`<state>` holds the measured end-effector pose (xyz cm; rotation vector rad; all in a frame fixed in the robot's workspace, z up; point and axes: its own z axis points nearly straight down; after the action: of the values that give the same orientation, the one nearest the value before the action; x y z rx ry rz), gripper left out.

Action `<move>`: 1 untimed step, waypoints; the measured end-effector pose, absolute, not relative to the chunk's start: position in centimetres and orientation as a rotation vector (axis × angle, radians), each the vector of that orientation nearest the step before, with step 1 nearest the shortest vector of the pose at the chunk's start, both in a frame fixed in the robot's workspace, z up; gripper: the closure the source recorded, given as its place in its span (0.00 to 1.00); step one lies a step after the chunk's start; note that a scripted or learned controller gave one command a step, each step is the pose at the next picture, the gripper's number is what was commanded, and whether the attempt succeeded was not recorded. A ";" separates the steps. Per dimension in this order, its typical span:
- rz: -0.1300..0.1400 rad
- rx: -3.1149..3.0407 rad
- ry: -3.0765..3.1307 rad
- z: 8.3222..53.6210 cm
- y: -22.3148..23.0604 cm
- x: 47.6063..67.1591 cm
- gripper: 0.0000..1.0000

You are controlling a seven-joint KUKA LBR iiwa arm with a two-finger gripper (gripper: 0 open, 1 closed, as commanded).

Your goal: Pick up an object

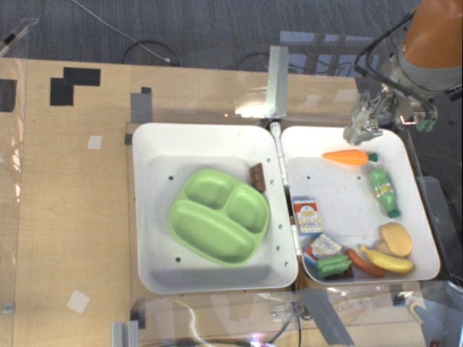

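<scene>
Gripper (364,129): at 12 o'clock of right bin (329,186), above carrot (346,157); finger state cannot be told.

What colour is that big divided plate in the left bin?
Light green; the divided plate shows plainly in the camera view.
</scene>
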<state>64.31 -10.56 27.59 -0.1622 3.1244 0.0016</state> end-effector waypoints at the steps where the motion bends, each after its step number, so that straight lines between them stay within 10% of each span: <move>1: 0.004 -0.190 3.125 27.3 -3.5 67.1 1.00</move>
<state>67.07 -3.46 27.31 -0.1899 3.1247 0.0038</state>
